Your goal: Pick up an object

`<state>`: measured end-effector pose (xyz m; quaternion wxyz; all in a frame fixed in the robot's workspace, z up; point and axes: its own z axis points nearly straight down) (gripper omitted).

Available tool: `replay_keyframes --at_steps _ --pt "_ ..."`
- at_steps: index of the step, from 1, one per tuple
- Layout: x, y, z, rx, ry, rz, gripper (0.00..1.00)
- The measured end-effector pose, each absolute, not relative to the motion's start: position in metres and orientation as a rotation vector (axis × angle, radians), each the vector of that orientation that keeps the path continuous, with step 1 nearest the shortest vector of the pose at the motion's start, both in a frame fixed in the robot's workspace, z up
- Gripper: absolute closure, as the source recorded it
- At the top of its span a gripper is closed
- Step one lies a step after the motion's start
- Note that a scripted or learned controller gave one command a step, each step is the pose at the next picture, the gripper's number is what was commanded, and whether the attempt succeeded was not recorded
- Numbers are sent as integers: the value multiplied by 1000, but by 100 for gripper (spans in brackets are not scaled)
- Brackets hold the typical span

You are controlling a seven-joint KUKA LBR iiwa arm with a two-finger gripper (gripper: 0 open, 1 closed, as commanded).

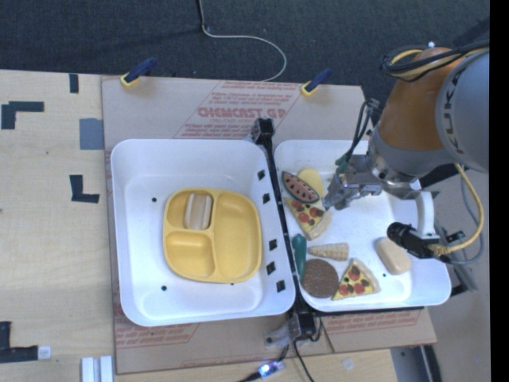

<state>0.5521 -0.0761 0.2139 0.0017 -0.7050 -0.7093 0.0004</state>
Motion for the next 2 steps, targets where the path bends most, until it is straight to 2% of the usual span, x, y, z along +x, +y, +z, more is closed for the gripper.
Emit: replay_keyframes --at_steps 2 --pt "526 29 226 -2211 -2226 3 100"
